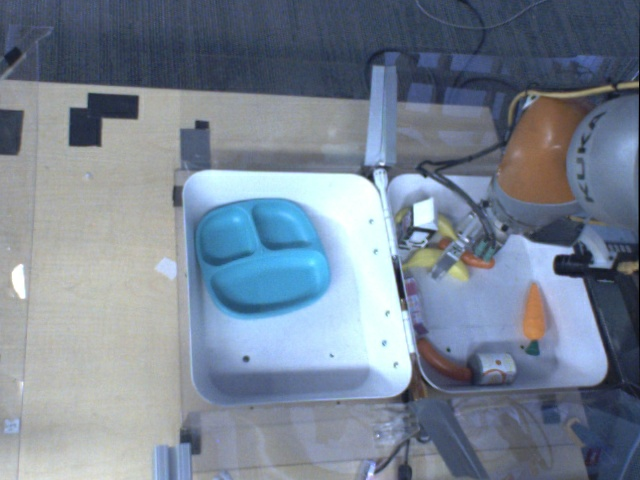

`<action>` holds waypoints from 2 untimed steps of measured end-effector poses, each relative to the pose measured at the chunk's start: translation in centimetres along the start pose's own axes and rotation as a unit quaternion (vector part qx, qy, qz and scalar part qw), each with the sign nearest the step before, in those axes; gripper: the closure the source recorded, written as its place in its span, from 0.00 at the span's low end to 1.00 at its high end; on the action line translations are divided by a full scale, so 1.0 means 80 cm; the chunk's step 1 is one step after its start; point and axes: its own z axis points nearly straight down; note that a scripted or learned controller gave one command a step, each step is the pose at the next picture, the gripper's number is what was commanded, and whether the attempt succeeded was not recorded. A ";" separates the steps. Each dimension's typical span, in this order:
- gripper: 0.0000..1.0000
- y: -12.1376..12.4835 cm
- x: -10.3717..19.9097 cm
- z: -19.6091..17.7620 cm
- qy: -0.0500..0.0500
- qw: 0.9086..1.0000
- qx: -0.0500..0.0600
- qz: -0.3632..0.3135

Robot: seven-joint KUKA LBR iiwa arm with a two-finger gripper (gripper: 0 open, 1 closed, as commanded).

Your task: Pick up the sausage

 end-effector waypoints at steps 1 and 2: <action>0.00 0.051 -0.030 0.004 0.007 1.000 0.005 -0.025; 0.00 -0.024 -0.078 0.002 0.001 1.000 0.001 0.022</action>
